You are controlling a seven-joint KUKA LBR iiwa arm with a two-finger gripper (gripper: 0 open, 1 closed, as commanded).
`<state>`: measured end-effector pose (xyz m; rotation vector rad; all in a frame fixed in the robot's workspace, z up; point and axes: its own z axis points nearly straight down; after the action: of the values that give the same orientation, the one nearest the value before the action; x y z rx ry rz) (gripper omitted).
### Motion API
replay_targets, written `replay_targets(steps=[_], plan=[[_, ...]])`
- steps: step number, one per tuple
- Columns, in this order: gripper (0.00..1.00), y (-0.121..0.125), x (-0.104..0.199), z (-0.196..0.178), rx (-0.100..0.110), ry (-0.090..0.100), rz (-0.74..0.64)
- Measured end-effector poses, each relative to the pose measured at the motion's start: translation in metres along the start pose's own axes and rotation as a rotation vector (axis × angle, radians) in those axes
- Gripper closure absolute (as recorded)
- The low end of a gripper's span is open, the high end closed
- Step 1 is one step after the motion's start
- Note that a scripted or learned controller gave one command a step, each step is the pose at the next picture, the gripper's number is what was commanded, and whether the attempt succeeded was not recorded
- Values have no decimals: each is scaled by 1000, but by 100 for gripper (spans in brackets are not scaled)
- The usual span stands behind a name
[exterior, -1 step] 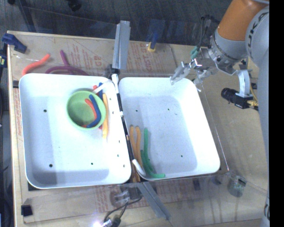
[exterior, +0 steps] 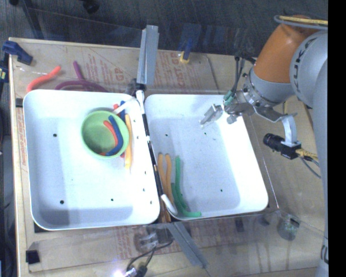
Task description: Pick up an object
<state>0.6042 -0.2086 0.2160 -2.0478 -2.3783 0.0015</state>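
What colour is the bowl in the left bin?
Green; the bowl shows clearly in the camera view.

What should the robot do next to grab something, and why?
Probably move the gripper toward the green strip and lower. The gripper sits over a bare upper part of the right bin, holding nothing, while the strips lie by that bin's left wall.

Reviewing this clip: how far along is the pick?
Done: nothing lifted. The green bowl sits in the left bin; the green strip lies in the right bin. In hand: the pincer hovers over the right bin's upper area, holding nothing visible. Left: descend, grasp, lift.
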Motion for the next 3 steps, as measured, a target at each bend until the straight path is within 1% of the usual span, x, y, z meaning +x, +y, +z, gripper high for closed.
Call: replay_targets(steps=[1, 2, 3], plan=[[0, 18, 100, 52, 2, 0, 185], [0, -17, 101, 122, -5, -13, 70], [100, -16, 103, 112, -3, -10, 58]])
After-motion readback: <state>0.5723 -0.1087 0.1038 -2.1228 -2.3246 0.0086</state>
